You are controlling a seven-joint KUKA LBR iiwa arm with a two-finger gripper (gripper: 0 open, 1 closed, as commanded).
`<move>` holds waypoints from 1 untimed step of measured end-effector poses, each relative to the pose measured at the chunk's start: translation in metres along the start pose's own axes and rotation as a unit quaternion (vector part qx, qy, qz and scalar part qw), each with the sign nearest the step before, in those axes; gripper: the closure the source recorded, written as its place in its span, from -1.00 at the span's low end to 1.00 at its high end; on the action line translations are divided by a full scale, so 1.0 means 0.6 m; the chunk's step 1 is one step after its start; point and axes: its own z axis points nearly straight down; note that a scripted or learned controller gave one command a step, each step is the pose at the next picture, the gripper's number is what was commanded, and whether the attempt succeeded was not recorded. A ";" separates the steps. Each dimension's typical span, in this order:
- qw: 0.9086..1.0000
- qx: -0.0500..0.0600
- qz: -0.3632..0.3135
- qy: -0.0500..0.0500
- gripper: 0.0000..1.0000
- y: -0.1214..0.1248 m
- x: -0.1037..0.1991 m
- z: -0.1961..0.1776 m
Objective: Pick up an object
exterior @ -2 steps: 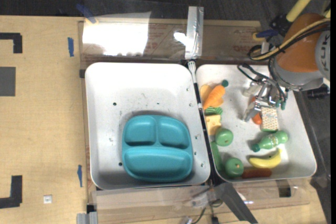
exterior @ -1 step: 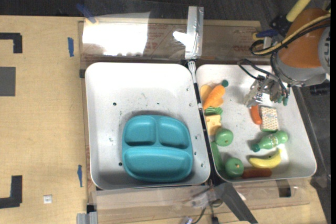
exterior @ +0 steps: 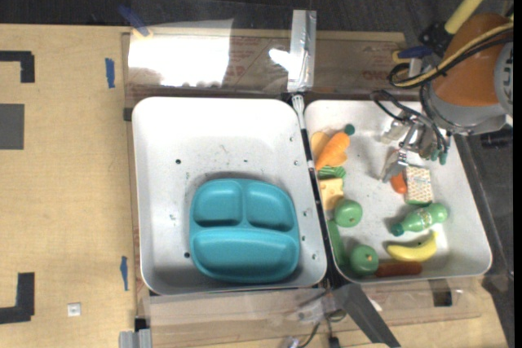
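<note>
1. We see no single target, so we start with the toys nearest the gripper [exterior: 399, 152]: a small orange-red piece [exterior: 398, 182] and a pale patterned block [exterior: 419, 185]. They lie side by side in the middle of the right bin [exterior: 477, 234].
2. The gripper hangs just above these two, at the upper middle of that bin. We cannot tell whether the claw is spread or pressed together, and we see nothing caught in it.
3. Below the block lies a green bottle-shaped toy [exterior: 420, 218], and just under that a banana [exterior: 413, 248] near the bin's front wall.
4. Along the bin's left side, from back to front, we find a carrot [exterior: 331, 149], a yellow block [exterior: 330, 192], a green apple [exterior: 349, 213] and a second green fruit [exterior: 364, 258].
5. The arm [exterior: 473, 81] enters from the right, with its orange band above the wrist and cables looping beside it.
6. The left bin [exterior: 163, 126] touches the right one along a shared edge. It holds a teal tray [exterior: 243, 232] with compartments, set toward the front.
</note>
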 end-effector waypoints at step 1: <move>0.999 -0.001 0.038 0.007 -1.00 -0.016 0.021 0.022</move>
